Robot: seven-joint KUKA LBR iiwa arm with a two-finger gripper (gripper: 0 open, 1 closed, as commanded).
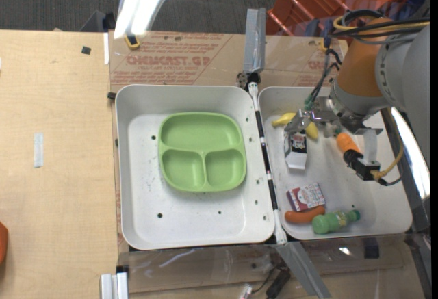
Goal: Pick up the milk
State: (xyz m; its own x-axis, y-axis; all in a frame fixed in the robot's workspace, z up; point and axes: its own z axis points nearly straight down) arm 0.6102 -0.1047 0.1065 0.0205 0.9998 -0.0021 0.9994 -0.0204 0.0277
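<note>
The right bin (390,219) serves as the landmark. At its near edge lie a green bottle (334,221) and, just beside it toward the left bin, a red-orange sausage-shaped toy (304,215). Touching that toy on the far side sits a small red and white packet (306,196).

Further in, around the middle of the right bin and close to its left wall, the milk (297,149) stands as a small white carton with a dark printed face. The gripper (300,125) is directly over the carton's top; its jaws are at the carton, but whether they pinch it or stand spread cannot be told. An orange carrot-like piece (348,143) lies to the right of the milk, under the arm (373,79). A yellow banana-like piece (283,120) lies just beyond the milk, toward the bin's far left corner.

Left of the right bin, the left bin (133,215) holds a green divided plate (202,151). Both bins rest on the desk (48,154).
</note>
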